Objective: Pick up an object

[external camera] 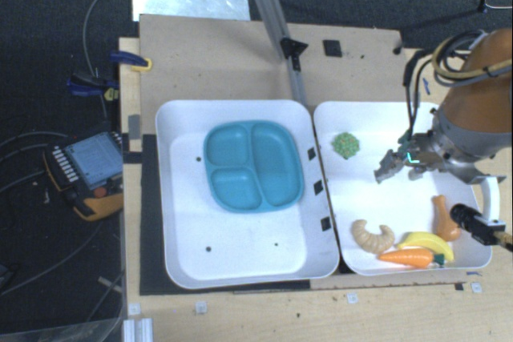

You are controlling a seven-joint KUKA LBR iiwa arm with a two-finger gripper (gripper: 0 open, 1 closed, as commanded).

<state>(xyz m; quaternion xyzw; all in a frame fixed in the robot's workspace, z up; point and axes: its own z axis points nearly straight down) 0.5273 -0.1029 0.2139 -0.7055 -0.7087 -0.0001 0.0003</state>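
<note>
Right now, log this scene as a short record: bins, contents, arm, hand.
left bin: holds a blue divided plate
right bin: green broccoli-like piece near the far side; croissant-like piece, banana, carrot and an orange drumstick-like piece clustered at the near edge
arm: reaches in from the right
hand: above the right bin's bare middle, holding nothing visible

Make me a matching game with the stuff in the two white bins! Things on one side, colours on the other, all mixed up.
Things:
1. divided plate
2. broccoli
3. banana
4. carrot

Colours:
A. yellow
B. orange
C. blue
D. green

Pairs: 1-C, 2-D, 3-A, 4-B
</note>
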